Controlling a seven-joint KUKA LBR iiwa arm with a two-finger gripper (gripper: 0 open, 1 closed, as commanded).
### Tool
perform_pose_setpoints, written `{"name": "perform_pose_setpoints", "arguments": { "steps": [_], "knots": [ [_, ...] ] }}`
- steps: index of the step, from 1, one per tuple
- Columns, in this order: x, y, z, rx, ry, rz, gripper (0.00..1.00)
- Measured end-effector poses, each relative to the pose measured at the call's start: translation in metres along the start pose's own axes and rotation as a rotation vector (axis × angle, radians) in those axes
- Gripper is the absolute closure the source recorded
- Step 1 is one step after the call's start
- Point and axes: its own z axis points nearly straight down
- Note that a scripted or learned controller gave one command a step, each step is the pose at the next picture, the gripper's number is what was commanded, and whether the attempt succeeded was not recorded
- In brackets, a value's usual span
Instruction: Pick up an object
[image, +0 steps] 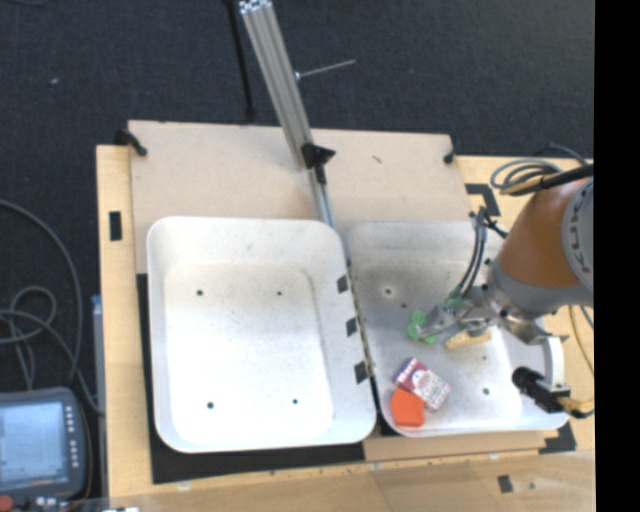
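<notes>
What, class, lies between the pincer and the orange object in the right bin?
Nothing visible. The pincer is over the green item and tan piece; the orange object lies nearer the front, beside a red-and-white packet, bare bin floor between.

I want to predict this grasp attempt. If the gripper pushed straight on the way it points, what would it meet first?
Probably the green object, right at the gripper tip in the right bin; depth from this view is uncertain.

Left bin (250, 330) wide open to me; right bin (400, 270) front crowded: green piece (420, 326), red-white packet (422, 384), orange block (407, 407).
</notes>
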Motion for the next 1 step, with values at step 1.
{"name": "perform_pose_setpoints", "arguments": {
  "steps": [1],
  "knots": [
    [-0.0013, 0.0001, -0.0089, -0.001, 0.0, 0.009, 1.0]
  ]
}}
